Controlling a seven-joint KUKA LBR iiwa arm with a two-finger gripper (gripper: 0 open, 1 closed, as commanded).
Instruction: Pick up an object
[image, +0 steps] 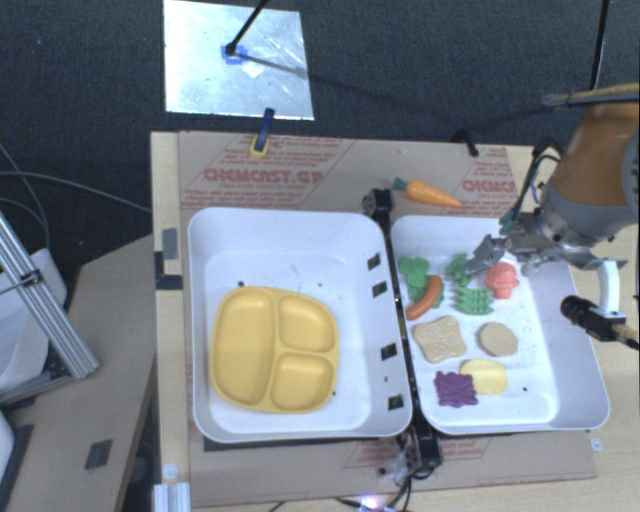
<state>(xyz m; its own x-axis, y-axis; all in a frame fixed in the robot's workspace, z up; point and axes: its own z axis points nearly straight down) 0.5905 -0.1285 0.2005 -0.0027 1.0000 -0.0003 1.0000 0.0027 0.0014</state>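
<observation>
Toys crowd the right-hand bin (575, 395), and the gripper (487, 258) hangs over its upper part, the grey arm (590, 170) reaching in from the right with its orange band above the wrist. The nearest thing to it is a red-pink toy (503, 279), lumpy and rounded like a strawberry or small tomato, lying just beside the gripper on the side toward the arm and a little lower in the bin; I cannot tell whether they touch. On the gripper's other side, also close, sits a green leafy piece (460, 268), and just below that a ridged green piece (473, 300). From where I stand I cannot tell whether the gripper is spread or pressed together, and nothing is plainly caught in it. The red-pink toy has no clear long axis, so to my eye it could be approached from any angle, though the green neighbours leave little room. Farther from the gripper, toward the divider, an orange-red sausage shape (427, 295) lies slantwise against a green broccoli-like lump (413, 270). Lower in the bin are a tan bread slice (440, 339), a round tan biscuit (497, 340), a pale yellow block (484, 376) and a purple cluster (455, 389), all matte moulded plastic. A carrot (428, 193) rests outside, beyond the bin's top edge.
</observation>
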